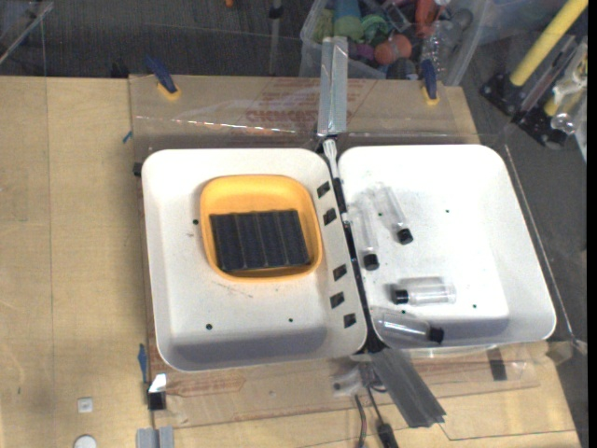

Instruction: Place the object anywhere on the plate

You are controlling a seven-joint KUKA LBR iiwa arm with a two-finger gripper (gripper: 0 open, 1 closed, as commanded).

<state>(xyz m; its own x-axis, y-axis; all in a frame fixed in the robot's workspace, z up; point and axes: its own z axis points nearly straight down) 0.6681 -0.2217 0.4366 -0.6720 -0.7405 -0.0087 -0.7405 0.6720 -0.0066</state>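
Because the arm reaches in from the right, the right bin (485,185) is the side it meets first, and the candidate objects all lie there: 4 clear tubes with black caps.

- **Nearest:** the 1st tube (403,327) rests against the bin's near wall, long axis left to right, cap to the right.
- **Just beyond it:** the 2nd tube (427,294) also lies left to right, cap to the left.
- **Farther:** the 3rd tube (366,236) and the 4th tube (391,213) run roughly near to far, caps at their near ends, close to the divider (338,241).

Across the divider, in the left bin (168,250), sits the orange plate (261,187) bearing a dark ridged slab (259,239), well apart from every tube. Any tube must travel left. The gripper's state, and which way it lies from the tubes, cannot be told.
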